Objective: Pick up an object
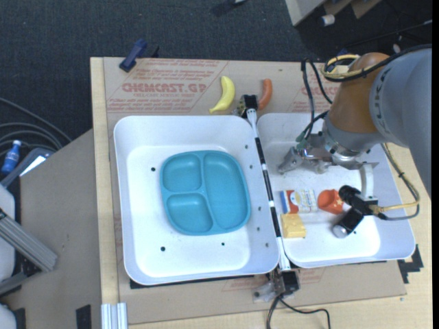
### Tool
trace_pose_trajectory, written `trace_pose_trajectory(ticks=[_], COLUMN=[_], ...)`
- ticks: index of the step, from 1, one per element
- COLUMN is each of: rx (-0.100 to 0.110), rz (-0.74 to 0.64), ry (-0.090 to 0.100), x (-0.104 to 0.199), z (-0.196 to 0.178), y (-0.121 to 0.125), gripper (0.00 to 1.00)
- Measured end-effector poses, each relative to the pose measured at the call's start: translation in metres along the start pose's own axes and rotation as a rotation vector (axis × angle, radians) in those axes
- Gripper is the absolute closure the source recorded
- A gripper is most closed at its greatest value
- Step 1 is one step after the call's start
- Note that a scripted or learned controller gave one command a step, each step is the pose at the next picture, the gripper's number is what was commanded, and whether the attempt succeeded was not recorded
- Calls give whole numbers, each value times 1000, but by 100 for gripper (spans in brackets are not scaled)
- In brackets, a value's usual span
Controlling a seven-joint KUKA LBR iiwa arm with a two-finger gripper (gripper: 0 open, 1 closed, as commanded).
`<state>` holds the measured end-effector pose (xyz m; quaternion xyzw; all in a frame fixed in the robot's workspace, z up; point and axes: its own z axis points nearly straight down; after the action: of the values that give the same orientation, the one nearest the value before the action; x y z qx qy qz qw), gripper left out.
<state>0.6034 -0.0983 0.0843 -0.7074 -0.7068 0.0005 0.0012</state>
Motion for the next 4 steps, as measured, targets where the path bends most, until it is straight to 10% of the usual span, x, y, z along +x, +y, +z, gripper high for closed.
trace_pose_trajectory(ticks=[1, 2, 3, 4], rx=[-4, 0, -3, -6], rz=[-2, 0, -1, -2], ry=[-1, 0, -1, -2], x=[-4, -5, 7, 7], z=[-1, 0, -1, -11], y=[59, -15, 51, 51], gripper=[0, 0, 0, 100])
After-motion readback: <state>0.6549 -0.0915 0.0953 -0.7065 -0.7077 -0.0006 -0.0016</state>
